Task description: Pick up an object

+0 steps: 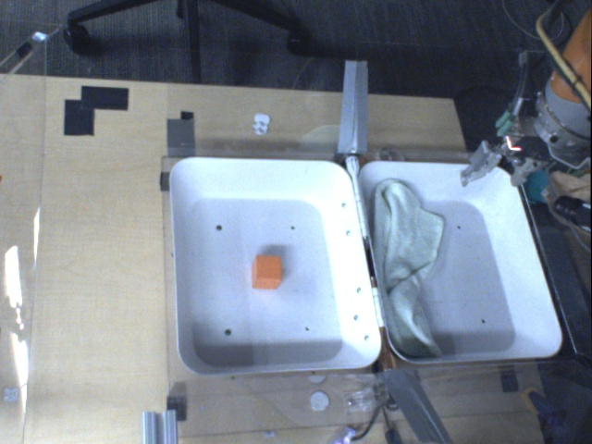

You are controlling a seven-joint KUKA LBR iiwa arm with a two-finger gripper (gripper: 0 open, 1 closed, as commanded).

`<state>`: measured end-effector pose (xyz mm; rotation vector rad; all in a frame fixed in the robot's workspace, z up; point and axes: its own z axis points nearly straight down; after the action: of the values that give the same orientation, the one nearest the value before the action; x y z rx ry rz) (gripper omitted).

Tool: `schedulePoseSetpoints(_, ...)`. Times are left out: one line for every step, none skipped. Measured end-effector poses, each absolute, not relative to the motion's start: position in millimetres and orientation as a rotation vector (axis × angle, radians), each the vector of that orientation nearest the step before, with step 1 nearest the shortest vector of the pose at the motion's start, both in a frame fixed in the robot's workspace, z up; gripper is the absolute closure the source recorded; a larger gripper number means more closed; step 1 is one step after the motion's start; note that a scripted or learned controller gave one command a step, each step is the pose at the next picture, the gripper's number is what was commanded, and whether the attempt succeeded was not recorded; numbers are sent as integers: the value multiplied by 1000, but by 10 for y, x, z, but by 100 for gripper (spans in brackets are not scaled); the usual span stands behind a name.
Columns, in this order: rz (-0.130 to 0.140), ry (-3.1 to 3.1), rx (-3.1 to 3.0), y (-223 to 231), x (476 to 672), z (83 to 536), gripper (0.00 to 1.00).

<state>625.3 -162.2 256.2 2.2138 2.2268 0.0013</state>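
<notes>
A small orange cube (267, 272) lies near the middle of the left white bin (199, 340). A pale green cloth (407, 248) is crumpled along the left side of the right white bin (518, 331), running from the bin's back to its front. My gripper (483, 165) hovers over the back right corner of the right bin, well apart from the cloth and far from the cube. Nothing shows in its grasp. The arm with its orange band (566, 89) comes in from the upper right.
A grey metal bar (352, 109) rises behind the seam between the bins. Black tape marks (92, 107) sit on the wooden bench at the back left. An office chair base (190, 3) stands on the floor behind. Cables (541, 17) hang near the arm.
</notes>
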Motion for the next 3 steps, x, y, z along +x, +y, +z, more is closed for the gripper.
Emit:
schedulePoseSetpoints(6,2311,2117,-1927,6276,929,0)
schedulePoseSetpoints(5,2391,2026,-2048,6474,1522,0)
schedulePoseSetpoints(9,2463,1932,-2045,5997,892,0)
